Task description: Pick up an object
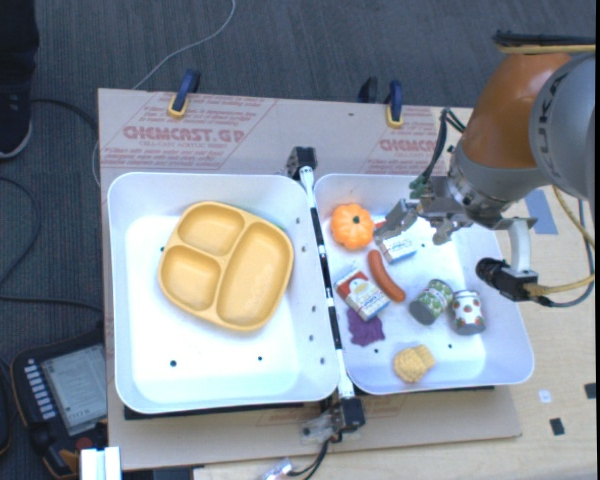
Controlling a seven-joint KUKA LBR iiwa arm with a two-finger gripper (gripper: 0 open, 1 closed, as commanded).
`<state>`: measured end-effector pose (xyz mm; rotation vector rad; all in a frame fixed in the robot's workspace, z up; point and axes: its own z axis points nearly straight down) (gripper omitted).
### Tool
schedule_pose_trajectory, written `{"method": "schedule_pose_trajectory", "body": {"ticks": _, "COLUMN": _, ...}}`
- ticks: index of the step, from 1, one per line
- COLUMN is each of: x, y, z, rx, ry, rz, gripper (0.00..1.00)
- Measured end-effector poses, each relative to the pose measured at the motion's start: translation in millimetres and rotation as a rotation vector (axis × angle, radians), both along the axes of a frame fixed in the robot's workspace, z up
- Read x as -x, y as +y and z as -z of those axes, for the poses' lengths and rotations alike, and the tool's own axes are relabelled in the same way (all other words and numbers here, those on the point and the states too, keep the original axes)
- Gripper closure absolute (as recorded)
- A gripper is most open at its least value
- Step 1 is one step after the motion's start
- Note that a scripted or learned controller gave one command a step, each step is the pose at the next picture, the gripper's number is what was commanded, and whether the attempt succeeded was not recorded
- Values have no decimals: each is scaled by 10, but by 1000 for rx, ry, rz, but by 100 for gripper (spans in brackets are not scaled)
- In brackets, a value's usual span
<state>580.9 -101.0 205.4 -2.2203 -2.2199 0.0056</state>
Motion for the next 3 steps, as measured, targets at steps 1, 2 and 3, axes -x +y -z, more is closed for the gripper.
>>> {"method": "schedule_pose_trajectory", "body": {"ticks": 1, "x": -247, "y": -40, "z": 1193, "rx": -1, "ry": -4, "rz": -1, "gripper": 0}}
{"method": "schedule_pose_trajectory", "body": {"ticks": 2, "x": -259, "y": -35, "z": 1106, "rx": -2, "ry": -5, "rz": -1, "gripper": 100}}
{"method": "schedule_pose_trajectory", "body": {"ticks": 3, "x": -305, "y": 794, "z": 228, "rx": -1, "ry": -2, "rz": -3, "gripper": 100}}
